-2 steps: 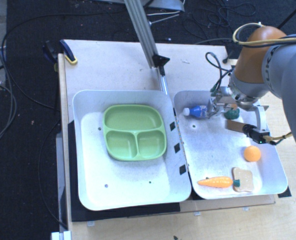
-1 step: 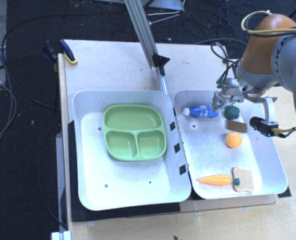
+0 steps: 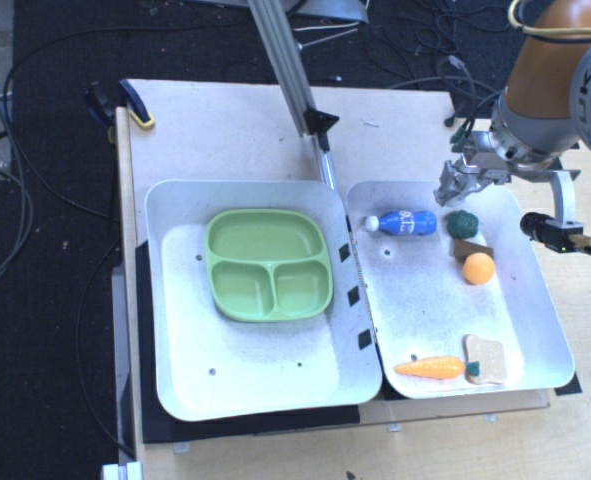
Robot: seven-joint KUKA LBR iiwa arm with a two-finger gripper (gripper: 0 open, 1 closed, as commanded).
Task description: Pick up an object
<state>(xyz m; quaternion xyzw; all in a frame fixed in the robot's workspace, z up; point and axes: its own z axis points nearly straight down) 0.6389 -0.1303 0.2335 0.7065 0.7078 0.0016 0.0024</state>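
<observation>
Right bin (image 3: 535, 298), gripper (image 3: 459, 186) above its back edge
You cannot tell its grasp; bottle (image 3: 407, 223) and dark green piece (image 3: 463, 224) lie nearest, likely your targets.

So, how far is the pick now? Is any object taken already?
Nothing looks picked yet. The pincer hangs above the right bin, near its far edge. The blue bottle, dark green object, orange ball, carrot and toast all lie in that bin. Descent, grasp and lift remain.
</observation>
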